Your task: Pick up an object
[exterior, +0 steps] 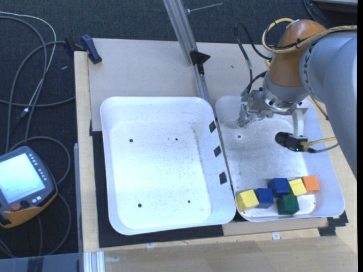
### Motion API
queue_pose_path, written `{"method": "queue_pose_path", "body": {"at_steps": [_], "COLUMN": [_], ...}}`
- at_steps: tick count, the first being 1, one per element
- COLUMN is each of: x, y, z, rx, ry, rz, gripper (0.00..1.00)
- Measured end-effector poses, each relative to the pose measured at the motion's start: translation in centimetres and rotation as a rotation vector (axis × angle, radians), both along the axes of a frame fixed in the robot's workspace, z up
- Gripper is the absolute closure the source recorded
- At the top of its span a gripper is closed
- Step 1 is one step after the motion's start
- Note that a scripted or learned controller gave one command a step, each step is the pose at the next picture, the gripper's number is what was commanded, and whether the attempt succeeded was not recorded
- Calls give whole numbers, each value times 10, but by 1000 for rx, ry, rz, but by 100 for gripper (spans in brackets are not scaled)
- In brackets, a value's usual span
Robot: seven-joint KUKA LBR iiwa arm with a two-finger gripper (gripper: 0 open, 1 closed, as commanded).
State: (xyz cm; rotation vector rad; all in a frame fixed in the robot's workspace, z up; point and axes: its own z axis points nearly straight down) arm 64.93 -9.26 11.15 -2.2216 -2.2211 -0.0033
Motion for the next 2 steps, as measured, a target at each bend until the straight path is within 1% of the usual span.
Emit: {"method": "queue_pose_path", "body": {"at_steps": [1,2], "x": [1,28], "y": [0,27], "z": [11,95], "rx": [0,-2], "ry": [-2,-11], "rz": [0,5], "gripper": [100,100]}}
